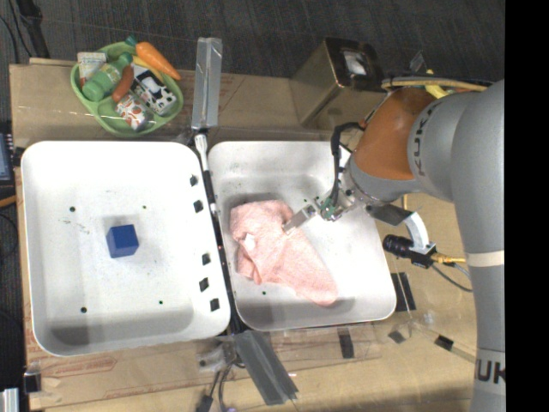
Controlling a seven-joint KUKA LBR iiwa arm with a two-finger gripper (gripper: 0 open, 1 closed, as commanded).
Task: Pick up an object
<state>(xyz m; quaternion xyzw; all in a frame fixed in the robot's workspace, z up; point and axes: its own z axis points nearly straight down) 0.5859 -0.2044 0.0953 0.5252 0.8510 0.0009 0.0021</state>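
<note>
Cloth (279, 249), pink and crumpled, lies in a loose heap in the right bin (360, 294), and everything else is best placed against it. The gripper (296, 220) reaches down at a slant to the cloth's upper right edge, touching or just above the folds; whether it is spread or closed I cannot tell, and nothing shows gripped. A blue cube (123, 239) sits well apart to the cloth's left in the other bin (51, 166), so the cloth looks the likelier target, probably because its raised folds offer an easy pinch.
</note>
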